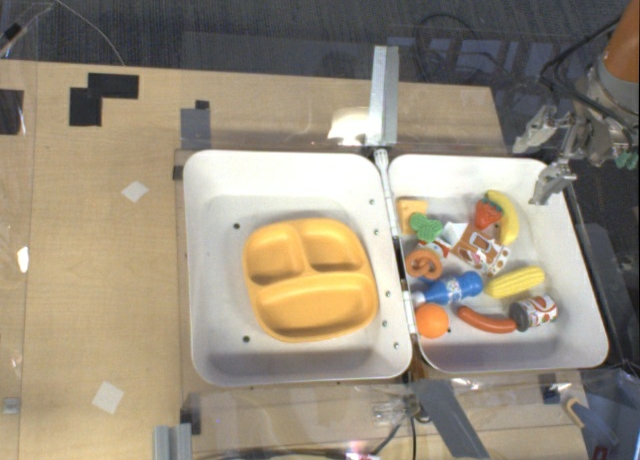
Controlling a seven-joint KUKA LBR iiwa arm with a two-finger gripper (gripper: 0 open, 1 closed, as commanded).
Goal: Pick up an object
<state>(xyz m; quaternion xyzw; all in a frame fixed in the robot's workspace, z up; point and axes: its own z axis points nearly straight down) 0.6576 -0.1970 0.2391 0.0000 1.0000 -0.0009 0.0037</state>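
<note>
The right bin (585, 333) holds several toy foods. A banana (505, 215) and a red strawberry (486, 214) lie at the back. A corn cob (515, 281), a red sausage (487, 321), a small can (537, 312), an orange (432, 321) and a blue bottle (452, 290) lie toward the front. A brown pretzel (424, 264), a green piece (427, 227) and a red-and-white box (478, 248) sit in the middle. My gripper (545, 160) hangs over the bin's back right corner, open, with nothing between its fingers.
The left bin (215, 198) holds a yellow divided plate (308, 278). A metal post (384, 88) stands behind the seam between the bins. Cables lie on the dark floor beyond the bench.
</note>
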